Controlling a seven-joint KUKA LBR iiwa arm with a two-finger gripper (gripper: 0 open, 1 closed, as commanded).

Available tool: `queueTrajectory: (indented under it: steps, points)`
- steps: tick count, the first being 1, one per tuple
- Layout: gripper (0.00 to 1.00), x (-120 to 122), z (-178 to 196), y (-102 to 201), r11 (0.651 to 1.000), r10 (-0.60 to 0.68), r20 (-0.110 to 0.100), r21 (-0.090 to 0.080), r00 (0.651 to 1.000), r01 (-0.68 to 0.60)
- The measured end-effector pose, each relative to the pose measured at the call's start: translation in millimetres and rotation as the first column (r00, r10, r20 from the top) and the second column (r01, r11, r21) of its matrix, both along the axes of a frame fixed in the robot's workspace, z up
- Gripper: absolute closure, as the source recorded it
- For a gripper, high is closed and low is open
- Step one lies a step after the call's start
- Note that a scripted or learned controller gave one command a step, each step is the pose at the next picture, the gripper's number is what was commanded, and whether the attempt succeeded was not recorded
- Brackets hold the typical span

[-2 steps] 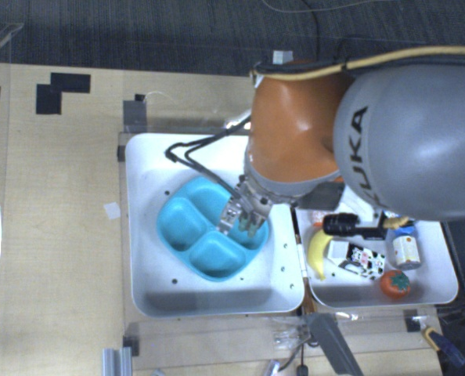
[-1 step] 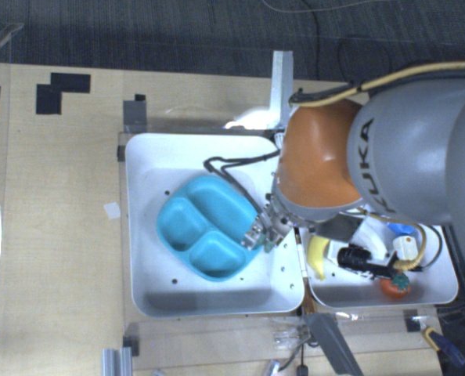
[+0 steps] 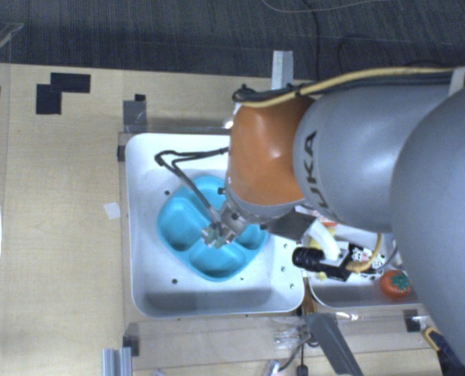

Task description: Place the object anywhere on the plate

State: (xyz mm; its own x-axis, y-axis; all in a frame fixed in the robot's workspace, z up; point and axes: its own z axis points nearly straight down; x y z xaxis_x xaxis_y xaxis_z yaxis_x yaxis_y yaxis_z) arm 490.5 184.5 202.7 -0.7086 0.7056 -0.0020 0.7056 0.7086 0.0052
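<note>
plate (image 3: 187,227): bright blue, divided into compartments, lies flat in left white bin, right part hid by arm | object: can't tell which; small items in right bin, e.g. orange-red round piece (image 3: 394,284) near bin's front, well apart from plate
</note>
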Motion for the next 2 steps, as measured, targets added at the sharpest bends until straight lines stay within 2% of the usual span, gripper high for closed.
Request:
queueTrajectory:
  steps: [1, 2]
  points:
    - [1.0, -3, -23, -61, 1.0, -0.019, -0.001, -0.001, 1.0, 0.019]
    - [1.0, 16, -5, -5, 0.997, -0.076, 0.0, 0.0, 0.997, 0.076]
